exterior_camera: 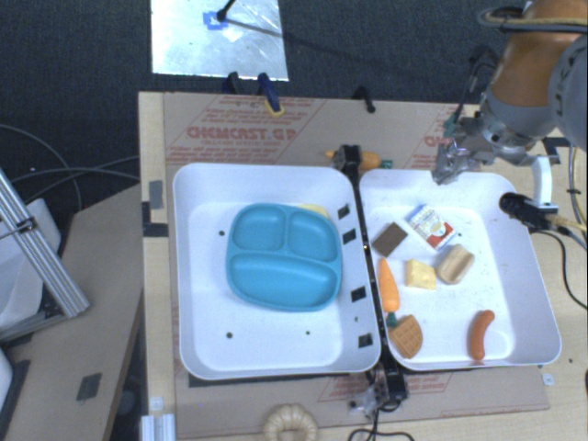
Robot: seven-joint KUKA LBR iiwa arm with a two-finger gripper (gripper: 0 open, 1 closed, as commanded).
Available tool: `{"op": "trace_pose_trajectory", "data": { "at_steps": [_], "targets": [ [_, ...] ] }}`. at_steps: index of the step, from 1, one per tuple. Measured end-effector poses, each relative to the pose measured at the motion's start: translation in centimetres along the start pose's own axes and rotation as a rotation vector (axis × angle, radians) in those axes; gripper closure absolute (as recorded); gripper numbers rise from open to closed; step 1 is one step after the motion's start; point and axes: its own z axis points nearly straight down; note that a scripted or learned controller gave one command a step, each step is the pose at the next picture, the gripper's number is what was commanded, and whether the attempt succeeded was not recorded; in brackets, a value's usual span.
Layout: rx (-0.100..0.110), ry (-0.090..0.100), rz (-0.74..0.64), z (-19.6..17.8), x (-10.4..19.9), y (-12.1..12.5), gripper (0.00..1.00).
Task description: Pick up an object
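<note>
Carrot [390, 286] lies beside waffle [405, 335] (cheese [421, 275] near) in right bin [528, 292].

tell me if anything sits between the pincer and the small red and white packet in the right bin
Nothing visible does. The pincer hangs over the right bin's far rim, and bare white floor lies between it and the red and white packet. The brown block lies off to the packet's left.

Bench [303, 122] (brown board) bears two white bins [197, 274], side by side.
</note>
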Motion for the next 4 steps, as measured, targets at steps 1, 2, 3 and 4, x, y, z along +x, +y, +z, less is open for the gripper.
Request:
{"op": "trace_pose_trajectory", "data": {
  "at_steps": [1,2,3,4],
  "targets": [
    [0.000,0.001,-0.001,0.1,5.7,-0.3,1.00],
    [-0.002,-0.001,0.007,0.0,4.3,1.0,1.00],
    [-0.002,0.000,0.006,-1.2,4.6,0.5,1.00],
    [-0.001,-0.001,0.008,-1.1,4.4,0.4,1.00]
  ]
}}
